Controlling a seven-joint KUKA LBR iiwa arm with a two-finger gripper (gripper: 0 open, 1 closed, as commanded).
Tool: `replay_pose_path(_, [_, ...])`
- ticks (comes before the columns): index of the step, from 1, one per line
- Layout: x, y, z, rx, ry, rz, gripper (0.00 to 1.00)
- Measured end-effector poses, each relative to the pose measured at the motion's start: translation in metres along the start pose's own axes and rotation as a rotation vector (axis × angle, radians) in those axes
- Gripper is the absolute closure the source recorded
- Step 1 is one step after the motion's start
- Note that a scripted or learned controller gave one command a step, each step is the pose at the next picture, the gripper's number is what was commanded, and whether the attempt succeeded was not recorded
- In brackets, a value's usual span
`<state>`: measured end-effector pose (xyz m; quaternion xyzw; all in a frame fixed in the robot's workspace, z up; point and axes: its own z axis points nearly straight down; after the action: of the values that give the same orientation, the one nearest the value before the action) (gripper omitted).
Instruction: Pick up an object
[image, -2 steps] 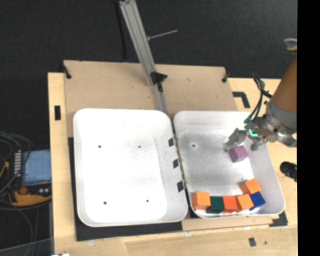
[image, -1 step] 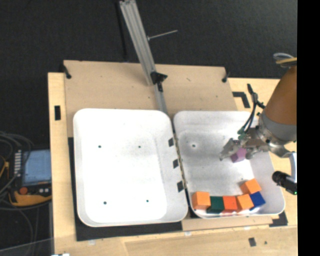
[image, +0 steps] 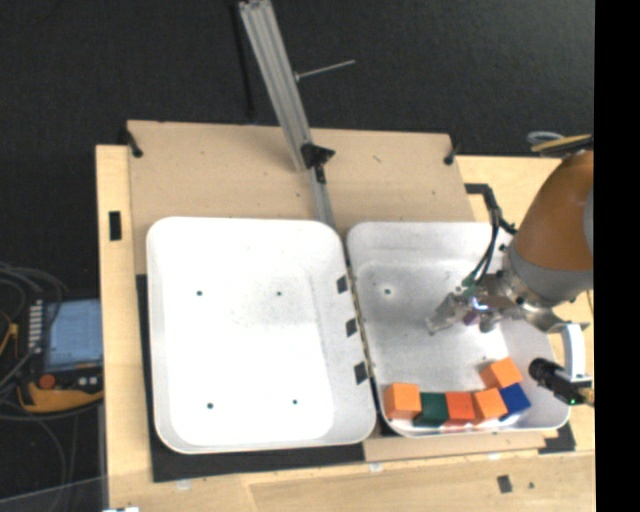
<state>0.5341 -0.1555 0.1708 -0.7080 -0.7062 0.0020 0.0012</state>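
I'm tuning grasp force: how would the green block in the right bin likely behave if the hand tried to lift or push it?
The green block looks rigid and flat-faced, so it probably slides rather than rolls. It sits wedged between orange blocks against the bin's near wall, so a push likely jams, and the fingers may lack room. It looks small, probably light.

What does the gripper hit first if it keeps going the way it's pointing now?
Most likely the bare floor of the right bin. The gripper points down and toward the view's left, over open white floor. The blocks sit along the bin's near edge, off that line. Depth is unclear from this slant.
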Motion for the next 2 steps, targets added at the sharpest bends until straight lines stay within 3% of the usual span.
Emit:
replay_pose_path(1, [-0.006, 0.005, 0.06, 0.001, 0.0, 0.001, 0.0])
replay_pose_path(2, [-0.005, 0.007, 0.046, -0.01, 0.001, 0.009, 1.0])
